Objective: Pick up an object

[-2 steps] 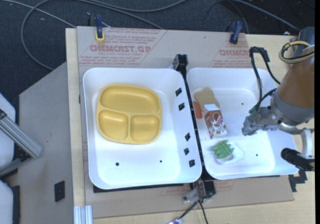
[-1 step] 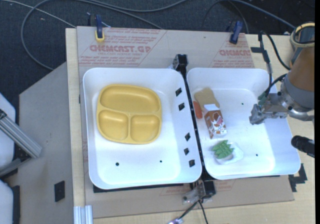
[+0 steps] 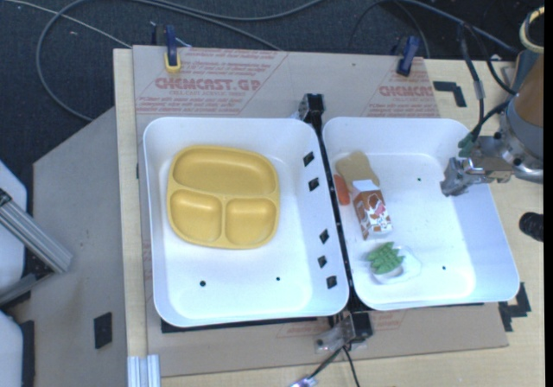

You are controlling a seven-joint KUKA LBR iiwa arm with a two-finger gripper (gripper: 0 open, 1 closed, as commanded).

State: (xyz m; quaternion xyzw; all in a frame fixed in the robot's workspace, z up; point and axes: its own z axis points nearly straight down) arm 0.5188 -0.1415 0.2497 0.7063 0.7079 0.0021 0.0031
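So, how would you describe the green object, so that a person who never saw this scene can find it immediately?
Look in the right white bin, along its left side near the divider. Three small things lie there in a column; the green object is the lowest, below the red and white carton. It alone is green and leafy.

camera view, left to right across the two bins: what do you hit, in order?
Left white bin → yellow three-compartment plastic tray → black divider strip between the bins → small red-and-white printed carton → robot gripper over the right white bin. The orange piece, tan block and green toy overlap the carton's span, so they are left out.
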